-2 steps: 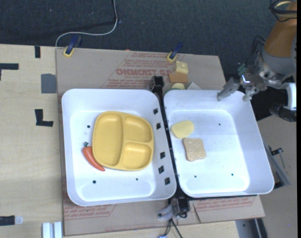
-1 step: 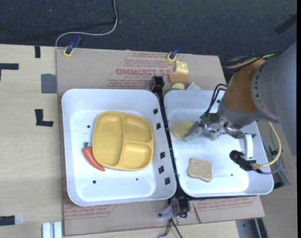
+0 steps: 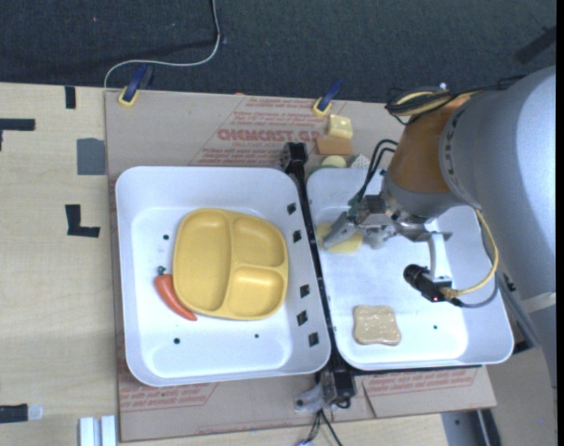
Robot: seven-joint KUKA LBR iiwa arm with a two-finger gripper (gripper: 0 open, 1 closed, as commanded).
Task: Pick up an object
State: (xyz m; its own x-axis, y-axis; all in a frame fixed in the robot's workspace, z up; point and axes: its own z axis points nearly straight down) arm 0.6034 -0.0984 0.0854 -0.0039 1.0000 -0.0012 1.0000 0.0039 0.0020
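Two white bins on the bench | pincer low in right bin, at a yellow piece by the left wall | grip: cannot tell | risk: piece slides against wall, pincer lifts with nothing | cracker lies apart

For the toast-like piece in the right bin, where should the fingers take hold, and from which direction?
The toast piece lies flat on the right bin's floor, apart from the walls and other items. Probably best to come straight down from above and pinch across its two opposite side edges, since it is thin and offers no raised part to grip.
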